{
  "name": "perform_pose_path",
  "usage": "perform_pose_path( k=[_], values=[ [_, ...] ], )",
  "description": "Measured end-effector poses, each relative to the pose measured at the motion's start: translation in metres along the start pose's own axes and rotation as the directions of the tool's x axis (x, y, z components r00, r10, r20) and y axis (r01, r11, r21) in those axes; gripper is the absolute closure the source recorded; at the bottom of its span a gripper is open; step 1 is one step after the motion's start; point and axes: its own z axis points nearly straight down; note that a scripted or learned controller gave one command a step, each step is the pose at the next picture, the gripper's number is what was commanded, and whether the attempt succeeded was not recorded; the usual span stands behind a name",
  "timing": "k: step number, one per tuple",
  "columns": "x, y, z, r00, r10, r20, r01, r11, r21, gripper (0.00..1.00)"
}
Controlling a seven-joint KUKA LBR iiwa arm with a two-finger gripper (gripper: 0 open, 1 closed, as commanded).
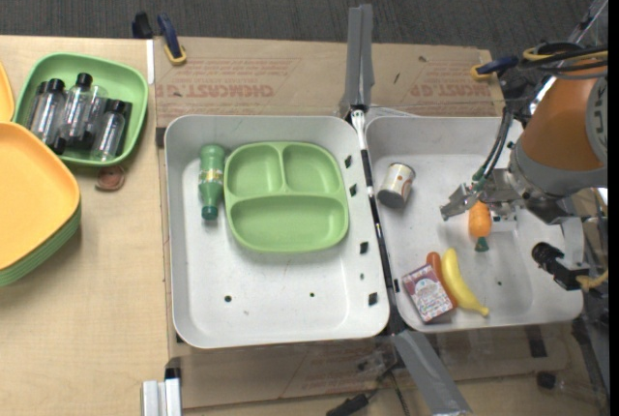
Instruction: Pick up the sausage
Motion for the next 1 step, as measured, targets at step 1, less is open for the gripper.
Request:
perform_pose_path(
  k=[1],
  values=[
    [0.0286, -0.0247, 0.0151, 1.000, -0.019, -0.013, 0.019, 0.999, 0.034, 0.00]
  ],
)
